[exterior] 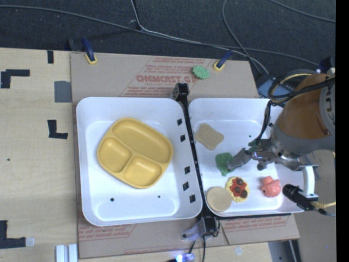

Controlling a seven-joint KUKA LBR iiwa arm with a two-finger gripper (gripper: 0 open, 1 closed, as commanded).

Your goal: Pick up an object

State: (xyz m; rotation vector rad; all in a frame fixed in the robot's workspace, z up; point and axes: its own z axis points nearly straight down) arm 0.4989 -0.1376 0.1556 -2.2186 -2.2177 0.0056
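Over the desk [32, 146] we have 2 shallow white bins sitting side by side on a sheet of brown cardboard [158, 75]. The left bin [87, 201] carries 1 thing, a yellow divided plate [135, 152] with 3 compartments, lying flat and turned at an angle near the middle. The right bin [240, 109] is the busy one, with 5 small items in it. A tan bread slice [209, 136] lies toward the upper left. A green block [223, 162] sits just below it. Down along the near wall, a round beige disc [219, 198] lies touching a small yellow piece topped with red [238, 189], and a pink toy [270, 186] sits to their right, apart from them. The arm [305, 119] comes in from the right with its orange band showing, and the gripper [240, 158] is down low in the right bin, its dark tip just beside the green block, right at the block's right edge. Whether it is spread or pressed together, I cannot tell from this angle. Outside the bins, a small green dotted piece [200, 72] rests on the cardboard beyond the right bin.
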